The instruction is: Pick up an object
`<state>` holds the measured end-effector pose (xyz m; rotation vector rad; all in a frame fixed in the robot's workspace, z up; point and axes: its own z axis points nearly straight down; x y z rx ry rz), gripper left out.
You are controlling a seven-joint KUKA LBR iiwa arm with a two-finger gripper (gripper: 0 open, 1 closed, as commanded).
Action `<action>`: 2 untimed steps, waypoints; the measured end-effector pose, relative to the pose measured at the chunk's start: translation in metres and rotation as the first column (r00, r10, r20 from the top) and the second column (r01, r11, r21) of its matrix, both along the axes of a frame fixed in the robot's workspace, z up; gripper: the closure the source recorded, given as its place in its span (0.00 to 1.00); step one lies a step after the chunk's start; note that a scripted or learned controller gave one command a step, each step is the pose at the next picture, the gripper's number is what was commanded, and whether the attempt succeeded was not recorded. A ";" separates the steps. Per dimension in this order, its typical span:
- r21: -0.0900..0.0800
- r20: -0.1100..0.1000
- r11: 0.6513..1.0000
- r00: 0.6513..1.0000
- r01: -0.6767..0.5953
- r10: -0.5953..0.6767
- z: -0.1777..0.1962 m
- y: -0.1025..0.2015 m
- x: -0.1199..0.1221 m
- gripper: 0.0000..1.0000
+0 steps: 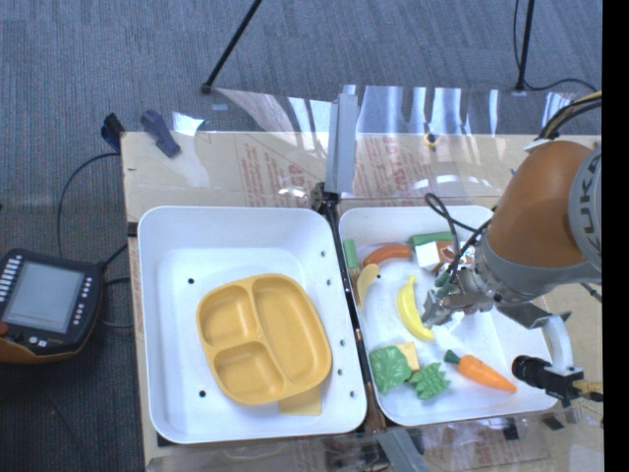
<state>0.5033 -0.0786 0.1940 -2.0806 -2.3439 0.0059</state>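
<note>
Reach step | gripper (439,310) low beside banana (413,311), frame right; grip state unreadable | next: descend, close on fruit.

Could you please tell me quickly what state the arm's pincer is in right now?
Pincer: low in the right white bin, just beside the curved yellow plastic banana; whether it is open, closed or holding anything cannot be told.

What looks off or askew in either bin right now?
Little stands out. The yellow divided tray sits rotated against the left bin, over a flat yellow sheet peeking out beneath it. Toy food is loosely jumbled in the right bin beside the end effector.
</note>
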 end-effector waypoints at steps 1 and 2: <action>0.000 0.000 1.000 1.000 0.001 -0.001 0.000 0.000 0.000 0.00; -0.002 0.006 0.990 0.990 0.142 -0.142 0.053 0.024 0.011 0.00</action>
